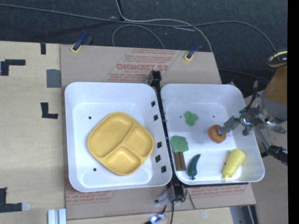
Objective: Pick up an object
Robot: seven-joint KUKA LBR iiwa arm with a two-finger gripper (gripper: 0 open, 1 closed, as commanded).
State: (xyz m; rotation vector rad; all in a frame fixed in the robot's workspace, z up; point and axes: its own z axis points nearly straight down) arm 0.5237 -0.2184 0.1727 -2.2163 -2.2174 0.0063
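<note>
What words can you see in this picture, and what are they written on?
"CHEMCAST GP": red print, seen upside down, on the brown cardboard sheet behind the two white bins.
Smaller red print below that line: too blurred to read.
Red print on the cardboard's front edge, below the left bin: too small to read.
Nothing is written on the yellow tray, the toys or the bins.

yellow divided plate (121, 143) in left bin (74, 125) | cardboard sheet (140, 64) beneath

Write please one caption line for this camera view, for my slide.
Arm's tool beside orange toy in right bin; yellow plate in left bin.
</note>
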